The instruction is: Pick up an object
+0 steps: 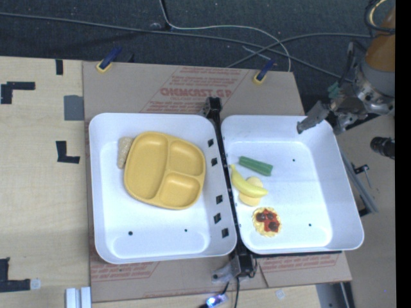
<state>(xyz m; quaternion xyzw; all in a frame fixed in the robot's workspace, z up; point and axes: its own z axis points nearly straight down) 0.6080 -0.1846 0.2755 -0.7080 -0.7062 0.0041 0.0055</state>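
Lying banana (247, 185), hand (314, 119) well apart

yellow tray (164, 170), green vegetable (255, 166), white bins (321, 191)

One fixed camera looked down at a slant from above the desk (38, 191), taking in both white bins (106, 191) side by side, from moderately far.

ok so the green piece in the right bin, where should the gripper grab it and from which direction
Probably at the middle of the green piece, coming straight down. It lies flat and is long and narrow, angled slightly across the right bin, so fingers closing across its short width should fit. The banana lies close on its lower-left side, so keep the fingers off that end. The gripper is at the bin's upper-right rim.
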